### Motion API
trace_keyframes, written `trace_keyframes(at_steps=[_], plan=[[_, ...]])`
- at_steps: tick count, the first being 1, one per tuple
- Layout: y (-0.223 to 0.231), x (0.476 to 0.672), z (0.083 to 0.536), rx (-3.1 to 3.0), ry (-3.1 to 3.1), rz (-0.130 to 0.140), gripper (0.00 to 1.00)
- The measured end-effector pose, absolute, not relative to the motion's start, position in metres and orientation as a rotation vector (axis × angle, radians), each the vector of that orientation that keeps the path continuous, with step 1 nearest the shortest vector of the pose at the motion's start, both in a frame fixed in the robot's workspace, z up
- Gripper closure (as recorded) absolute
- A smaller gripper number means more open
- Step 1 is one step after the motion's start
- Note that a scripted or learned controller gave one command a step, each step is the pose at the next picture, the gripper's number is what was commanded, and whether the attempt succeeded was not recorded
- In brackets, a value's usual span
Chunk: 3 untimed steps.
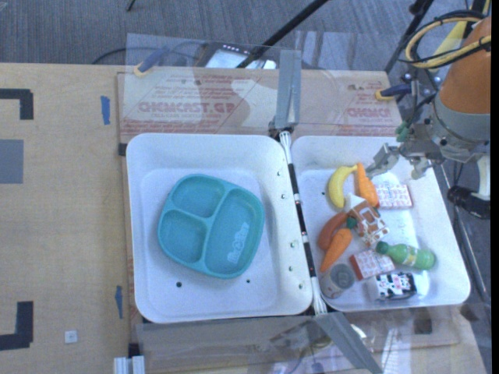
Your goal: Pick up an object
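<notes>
The gripper (403,160) hangs over the far right corner of the right bin (452,287), its fingers spread apart and holding nothing. Below it the objects all lie in that bin: a banana (337,185), carrots (364,184), a green bottle (405,254), small boxes. Nothing looks lifted, so the whole pick is, I'd judge, not yet made. The left bin (148,287) holds a teal plate (210,224).

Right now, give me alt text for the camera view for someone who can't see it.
A robot arm's hand hovers over the right bin, which is crowded with small items including a banana and carrots. The left bin holds a teal divided plate.
</notes>
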State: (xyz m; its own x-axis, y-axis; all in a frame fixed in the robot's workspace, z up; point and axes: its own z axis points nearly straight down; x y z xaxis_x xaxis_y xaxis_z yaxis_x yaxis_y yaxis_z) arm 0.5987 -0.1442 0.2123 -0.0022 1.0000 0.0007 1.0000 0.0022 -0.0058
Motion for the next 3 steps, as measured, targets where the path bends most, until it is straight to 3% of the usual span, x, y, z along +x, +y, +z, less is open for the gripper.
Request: trace_keyframes(at_steps=[1,2,3], plan=[[-0.143,0.613,0.101,-1.96,-2.467,-0.006,0.0],[-0.146,0.615,0.109,-1.968,-2.466,-0.004,1.0],[-0.089,0.663,0.229,-1.767,-2.598,0.002,1.0]])
